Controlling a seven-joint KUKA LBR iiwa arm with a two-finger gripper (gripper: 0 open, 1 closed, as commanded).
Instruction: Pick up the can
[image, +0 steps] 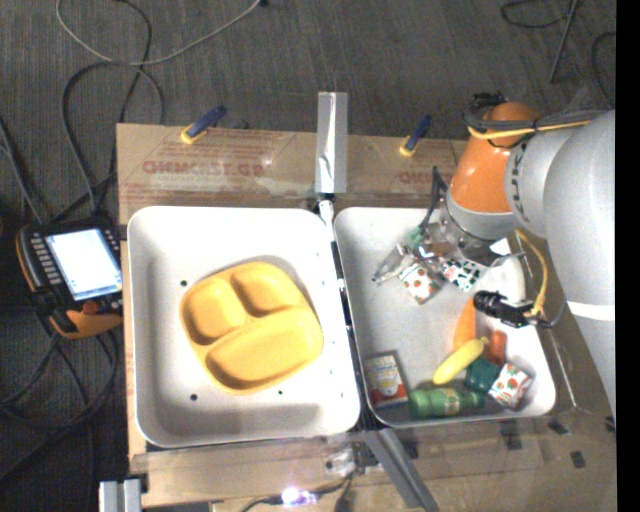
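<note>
Note that the end effector (432, 235) sits low at the right white bin's (352, 300) far end; its grip state cannot be determined. The short teal can (481, 376) remains unlifted near the front corner.

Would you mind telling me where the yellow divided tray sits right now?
The yellow divided tray lies in the left white bin, roughly at its middle, across the divider from the right bin holding the toy food.

Yellow tray (252, 325) in left bin (150, 300); right bin (400, 330) cluttered, perhaps toy food.
</note>
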